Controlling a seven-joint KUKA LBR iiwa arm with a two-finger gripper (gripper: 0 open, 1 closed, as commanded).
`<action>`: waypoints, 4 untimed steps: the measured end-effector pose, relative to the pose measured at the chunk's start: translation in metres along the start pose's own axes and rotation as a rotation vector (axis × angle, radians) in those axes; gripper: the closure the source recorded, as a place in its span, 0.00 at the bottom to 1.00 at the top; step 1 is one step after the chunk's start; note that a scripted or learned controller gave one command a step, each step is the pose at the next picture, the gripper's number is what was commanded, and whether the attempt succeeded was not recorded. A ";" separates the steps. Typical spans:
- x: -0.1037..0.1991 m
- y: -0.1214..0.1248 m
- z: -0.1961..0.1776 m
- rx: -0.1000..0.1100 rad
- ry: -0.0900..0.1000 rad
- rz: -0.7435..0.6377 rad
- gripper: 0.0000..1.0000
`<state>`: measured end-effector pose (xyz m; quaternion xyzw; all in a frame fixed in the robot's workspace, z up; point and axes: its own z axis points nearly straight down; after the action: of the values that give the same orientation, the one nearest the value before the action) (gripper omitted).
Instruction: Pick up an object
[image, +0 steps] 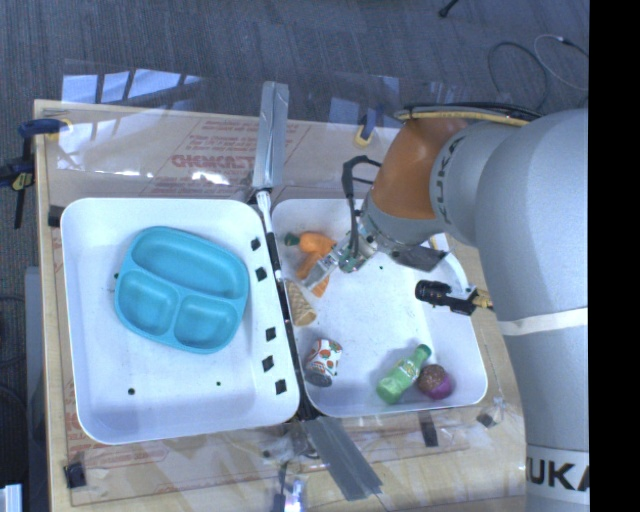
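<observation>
My gripper (335, 262) is down in the right bin (385, 320), upper-left part, right at the orange carrot-shaped toy (316, 243). Can't tell from this angle whether it's released or clenched, or whether anything is in it: the wrist blocks the view. An orange piece (321, 285) sits just below the tip.

Other items in the right bin: tan ridged piece (300, 303) against the left wall, small patterned cup (323, 360) on its side near the lower-left corner, green bottle (403, 372) lying tilted near the bottom edge, dark reddish ball (434, 380) just beside it on the right. A black fitting (443, 294) on my arm hangs over the right side of the bin.

Left bin (100, 370) holds a blue three-compartment plate (181, 289), lying flat.

Bins sit side by side, touching along the centre divider (272, 300), on a wooden bench (140, 140) under a clear plastic sheet (200, 125). Blue clamp (38, 128) at the bench's far-left corner. Floor is dark grey carpet (200, 40); black cables (530, 55) loop at upper right.
</observation>
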<state>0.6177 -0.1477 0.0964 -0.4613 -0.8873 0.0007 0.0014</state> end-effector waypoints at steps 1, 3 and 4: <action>-0.014 0.034 -0.115 0.000 -0.001 0.497 1.00; -0.009 0.008 0.008 0.001 0.001 0.400 0.00; -0.007 0.009 0.003 0.007 0.003 0.391 1.00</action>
<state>0.6291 -0.1484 0.0937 -0.6250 -0.7806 0.0034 0.0043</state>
